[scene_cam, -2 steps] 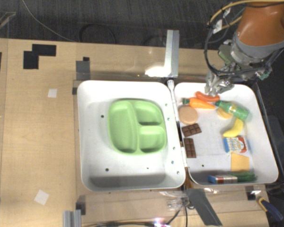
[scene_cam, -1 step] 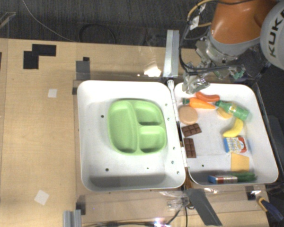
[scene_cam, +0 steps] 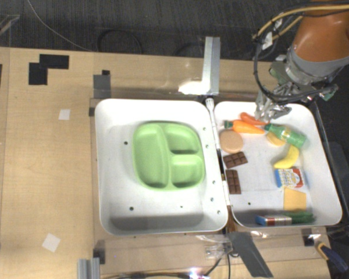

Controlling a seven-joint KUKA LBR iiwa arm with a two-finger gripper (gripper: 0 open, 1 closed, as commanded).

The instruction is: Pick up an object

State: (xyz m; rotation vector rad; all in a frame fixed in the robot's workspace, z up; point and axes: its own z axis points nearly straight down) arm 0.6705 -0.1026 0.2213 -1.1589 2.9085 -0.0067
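While the gripper point(scene_cam: 271, 110) hovers over the carrot point(scene_cam: 248, 127), finger state unreadable (too small), two chocolate bars point(scene_cam: 233, 160), one banana point(scene_cam: 287, 157), one green tray point(scene_cam: 166, 156), arm cropped.

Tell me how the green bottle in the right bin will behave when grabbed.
The small green plastic-looking bottle lies on its side, so it will probably roll if nudged. Its rounded, glossy-looking body may slip from a two-finger pinch. It looks like toy food, so likely light and stiff. The end effector is just beside it.
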